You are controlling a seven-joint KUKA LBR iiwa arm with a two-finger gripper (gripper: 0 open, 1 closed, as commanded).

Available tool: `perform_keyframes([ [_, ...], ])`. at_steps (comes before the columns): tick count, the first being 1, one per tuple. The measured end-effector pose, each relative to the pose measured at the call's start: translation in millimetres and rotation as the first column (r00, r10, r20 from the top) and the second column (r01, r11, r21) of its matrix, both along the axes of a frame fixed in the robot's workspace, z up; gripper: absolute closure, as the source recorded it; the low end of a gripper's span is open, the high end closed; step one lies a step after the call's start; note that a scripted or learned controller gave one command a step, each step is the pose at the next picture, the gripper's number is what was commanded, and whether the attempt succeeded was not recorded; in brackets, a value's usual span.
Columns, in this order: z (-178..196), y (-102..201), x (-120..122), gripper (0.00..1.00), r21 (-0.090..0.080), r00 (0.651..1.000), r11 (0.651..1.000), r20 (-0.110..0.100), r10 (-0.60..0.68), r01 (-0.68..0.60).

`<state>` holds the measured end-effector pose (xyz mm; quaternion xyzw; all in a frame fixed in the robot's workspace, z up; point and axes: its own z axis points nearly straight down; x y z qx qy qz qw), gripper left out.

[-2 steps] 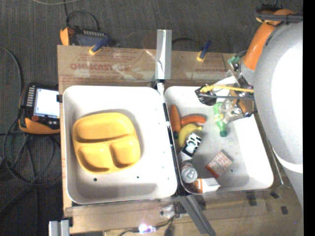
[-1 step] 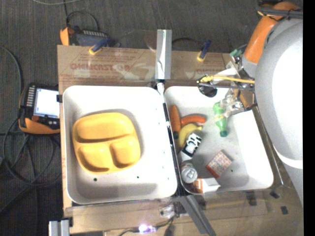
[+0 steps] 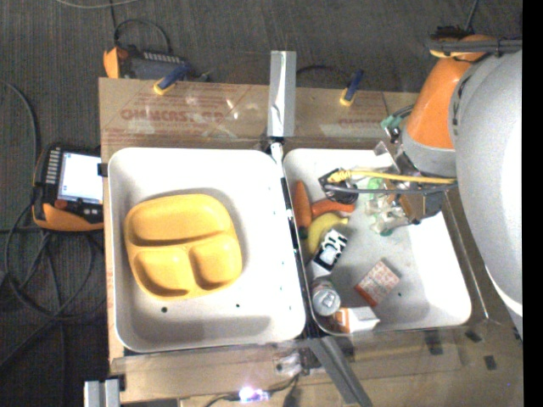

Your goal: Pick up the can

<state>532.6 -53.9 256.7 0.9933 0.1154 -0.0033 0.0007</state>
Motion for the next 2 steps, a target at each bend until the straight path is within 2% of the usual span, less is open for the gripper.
perform_keyframes([
  [1, 34, 20, -15, 1.00, 0.001, 1.000, 1.000, 0.001, -0.026, 0.026],
  [2, 22, 7, 43, 1.00, 0.000, 1.000, 1.000, 0.000, -0.028, 0.028],
])
